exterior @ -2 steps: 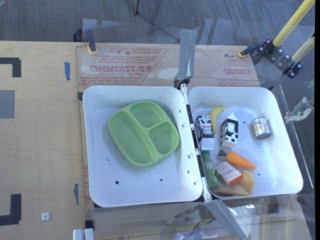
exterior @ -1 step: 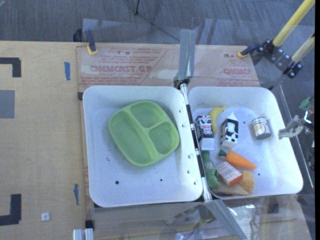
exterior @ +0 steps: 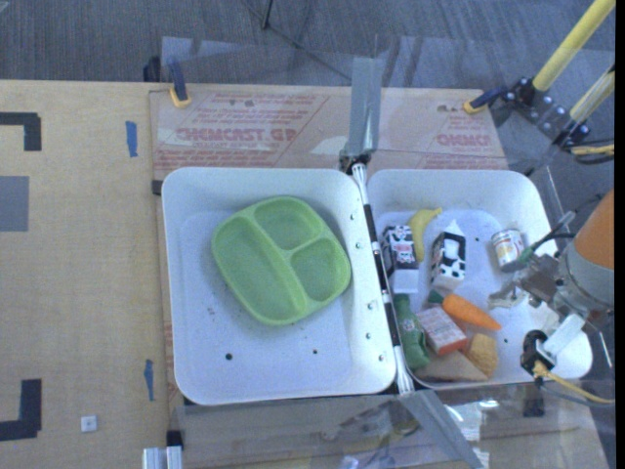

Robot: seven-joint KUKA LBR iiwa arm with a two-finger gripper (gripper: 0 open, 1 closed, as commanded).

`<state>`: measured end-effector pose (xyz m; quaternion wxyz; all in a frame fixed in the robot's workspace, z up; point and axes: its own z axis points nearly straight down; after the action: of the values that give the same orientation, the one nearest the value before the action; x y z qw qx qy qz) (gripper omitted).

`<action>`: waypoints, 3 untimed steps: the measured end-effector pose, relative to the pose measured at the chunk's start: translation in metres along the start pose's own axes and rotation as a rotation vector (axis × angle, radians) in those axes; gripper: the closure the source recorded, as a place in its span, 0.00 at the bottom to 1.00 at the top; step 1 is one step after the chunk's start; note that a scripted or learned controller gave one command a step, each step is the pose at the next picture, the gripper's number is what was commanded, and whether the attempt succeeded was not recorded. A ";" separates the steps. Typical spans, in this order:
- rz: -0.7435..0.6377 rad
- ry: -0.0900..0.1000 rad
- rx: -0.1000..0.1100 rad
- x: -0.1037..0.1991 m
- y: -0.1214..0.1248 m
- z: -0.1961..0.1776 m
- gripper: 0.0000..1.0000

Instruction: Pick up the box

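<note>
A small orange-and-white box [exterior: 444, 329] lies flat in the front part of the right bin [exterior: 527, 191]. It sits between a carrot [exterior: 471, 312] and a slice of bread [exterior: 457, 364]. My gripper [exterior: 515, 292] hangs over the right side of that bin. It is to the right of the carrot and apart from the box, and nothing shows in its grasp. The orange band of the arm [exterior: 598, 245] is at the right edge of the view.
The right bin also holds a cow-patterned carton [exterior: 449, 254], a banana [exterior: 422, 229], a small can [exterior: 505, 247], a dark little carton [exterior: 398, 246], a green vegetable [exterior: 409, 332] and a yellow piece [exterior: 483, 349]. A green divided plate [exterior: 282, 259] lies in the left bin [exterior: 195, 360].
</note>
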<state>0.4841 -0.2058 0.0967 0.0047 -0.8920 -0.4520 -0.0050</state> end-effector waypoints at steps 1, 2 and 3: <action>-0.216 -0.013 -0.003 0.007 -0.011 -0.055 0.00; -0.067 -0.014 -0.004 0.122 0.054 -0.139 0.00; -0.085 -0.008 -0.005 0.016 0.014 0.002 0.00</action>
<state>0.5048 -0.2013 0.0948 0.0004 -0.8721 -0.4893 -0.0028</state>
